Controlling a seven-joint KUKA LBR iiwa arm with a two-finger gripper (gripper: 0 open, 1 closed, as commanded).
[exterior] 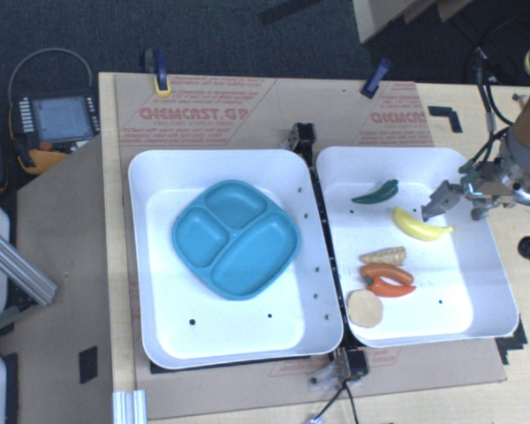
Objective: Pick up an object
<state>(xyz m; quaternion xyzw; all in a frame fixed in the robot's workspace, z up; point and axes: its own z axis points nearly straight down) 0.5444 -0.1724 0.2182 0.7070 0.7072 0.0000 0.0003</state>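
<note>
Cardboard-topped table (247,104) with two white bins; the gripper (442,203) hovers just beside the yellow plastic banana (421,227) in the right bin (486,272), jaws spread, holding nothing. So pickup's not done yet, grab and lift remain.

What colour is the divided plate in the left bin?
Light blue. The divided plate shows best in the camera view, lying in the left bin.
</note>
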